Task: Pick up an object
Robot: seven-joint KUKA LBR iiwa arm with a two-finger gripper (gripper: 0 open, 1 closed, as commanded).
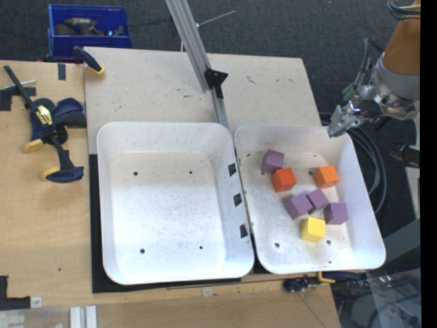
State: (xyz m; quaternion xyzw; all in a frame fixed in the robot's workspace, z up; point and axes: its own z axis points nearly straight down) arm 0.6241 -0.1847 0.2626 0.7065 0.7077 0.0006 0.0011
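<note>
Gripper (339, 124): above the right white plastic bin (362, 183), at its far corner; finger opening cannot be told.
Small orange cube (326, 176): in this bin, well apart from the gripper.

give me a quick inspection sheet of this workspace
surface: wooden bench; pale board under two white bins
job's things: right bin holds four purple, two orange, one yellow block; left bin holds no blocks
clutter: blue clamps on bench left; blue box at top left
grippers: gripper over right bin's upper right corner, nothing seen in it
cables: black cables right of right bin
surroundings: dark carpet, slanted metal rail
</note>
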